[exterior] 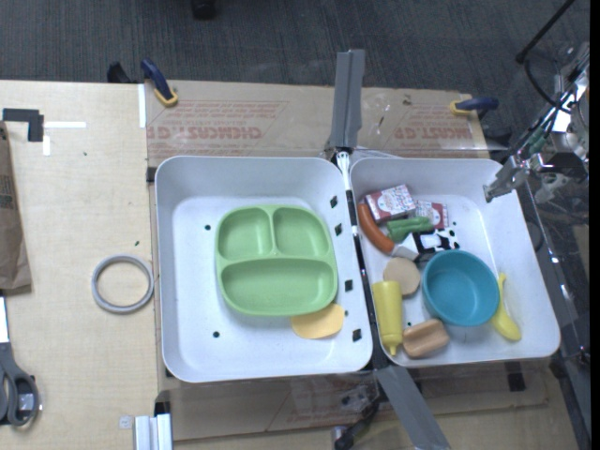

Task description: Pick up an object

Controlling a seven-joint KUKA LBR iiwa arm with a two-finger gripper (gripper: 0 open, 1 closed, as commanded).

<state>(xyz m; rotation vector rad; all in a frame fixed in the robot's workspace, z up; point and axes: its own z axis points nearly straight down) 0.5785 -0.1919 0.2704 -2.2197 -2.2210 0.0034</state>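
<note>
The right bin (525, 251) holds a blue bowl (459, 289), a yellow banana (507, 321), a yellow bottle (388, 312), a brown bun (425, 337), a tan round disc (401, 275), an orange sausage (375, 230), a green piece (410, 225), a red and white packet (391, 201) and a black and white item (437, 242). In the left bin (178, 251) lies a green divided plate (277, 261) with a flat yellow piece (319, 323) at its front edge. My gripper (502, 184) hangs over the right bin's back right corner, apart from all the objects.
On the bench to the left lie a grey tape ring (123, 282), scissors (16, 397) and a brown bag (11, 223). Blue and yellow clamps (160, 83) pin cardboard behind the bins. A grey post (349, 97) rises between the bins at the back.
</note>
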